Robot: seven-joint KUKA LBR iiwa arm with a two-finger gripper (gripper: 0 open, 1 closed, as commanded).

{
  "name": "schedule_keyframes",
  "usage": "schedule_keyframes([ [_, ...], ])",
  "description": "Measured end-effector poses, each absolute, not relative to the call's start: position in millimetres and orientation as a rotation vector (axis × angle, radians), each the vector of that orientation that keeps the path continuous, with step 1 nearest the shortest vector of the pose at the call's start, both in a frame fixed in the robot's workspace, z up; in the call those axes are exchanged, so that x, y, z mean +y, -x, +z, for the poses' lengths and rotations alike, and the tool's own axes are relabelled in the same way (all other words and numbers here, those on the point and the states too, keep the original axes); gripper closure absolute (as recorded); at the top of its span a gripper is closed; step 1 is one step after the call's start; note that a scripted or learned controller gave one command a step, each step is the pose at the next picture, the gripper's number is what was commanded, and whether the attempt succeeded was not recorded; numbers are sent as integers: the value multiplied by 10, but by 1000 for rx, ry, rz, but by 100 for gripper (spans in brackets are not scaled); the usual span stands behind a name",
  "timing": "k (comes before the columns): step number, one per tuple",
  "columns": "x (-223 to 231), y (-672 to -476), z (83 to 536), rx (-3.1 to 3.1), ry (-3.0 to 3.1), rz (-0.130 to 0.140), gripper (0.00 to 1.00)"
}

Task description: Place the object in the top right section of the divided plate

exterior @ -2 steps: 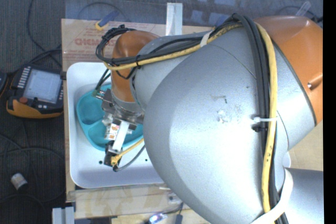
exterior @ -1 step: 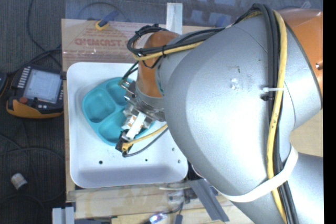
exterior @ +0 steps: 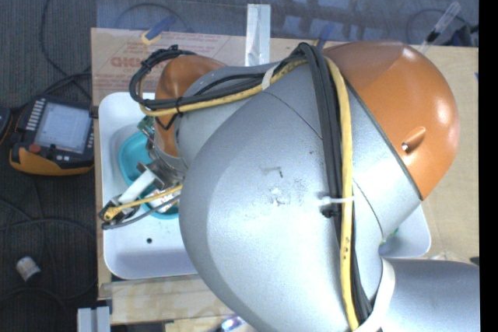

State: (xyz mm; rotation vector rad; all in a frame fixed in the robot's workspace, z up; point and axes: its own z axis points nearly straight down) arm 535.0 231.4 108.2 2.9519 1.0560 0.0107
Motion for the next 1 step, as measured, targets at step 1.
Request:
schedule_keyframes([
  [1, 2313, -5035, 1057, 1275, -2853, 94, 100],
])
